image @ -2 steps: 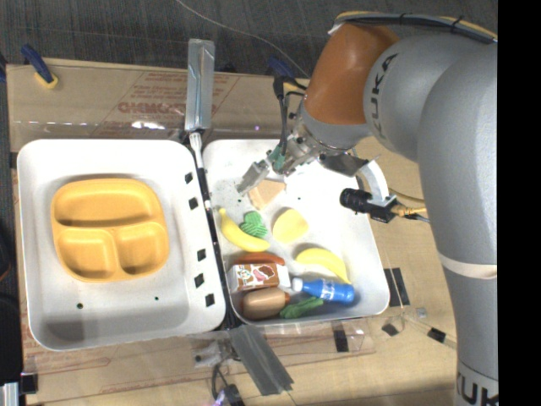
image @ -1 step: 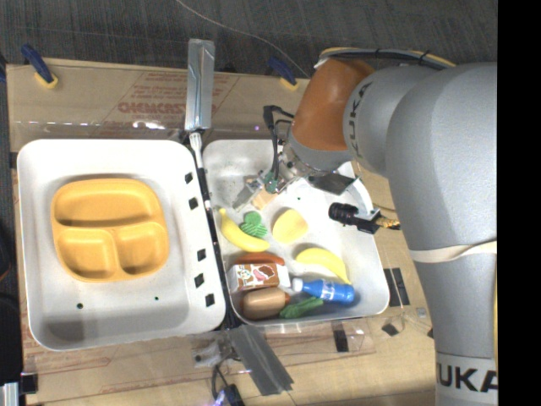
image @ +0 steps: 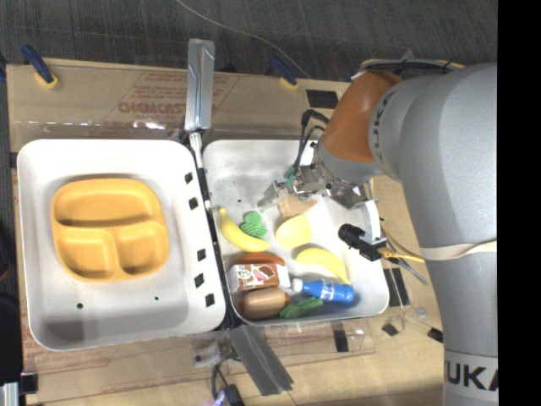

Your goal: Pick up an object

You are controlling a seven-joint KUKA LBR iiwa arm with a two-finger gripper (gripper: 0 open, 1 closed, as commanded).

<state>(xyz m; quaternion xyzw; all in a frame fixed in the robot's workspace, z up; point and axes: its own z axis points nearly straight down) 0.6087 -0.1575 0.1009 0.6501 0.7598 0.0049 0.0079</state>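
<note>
I see my grey arm [image: 439, 167] reaching in from the right, orange-banded wrist [image: 351, 125] bent down, gripper [image: 296, 191] low.

"UKA" in white on grey arm [image: 469, 377] base.

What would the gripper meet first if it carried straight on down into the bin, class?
Probably the pale yellow toy piece just below the gripper in the right bin, though depth is unclear from this slanted view.

You see a yellow tray [image: 108, 227] in the left bin [image: 42, 311]. Two blue clamps [image: 40, 66] grip the brown board [image: 110, 91] behind.
</note>
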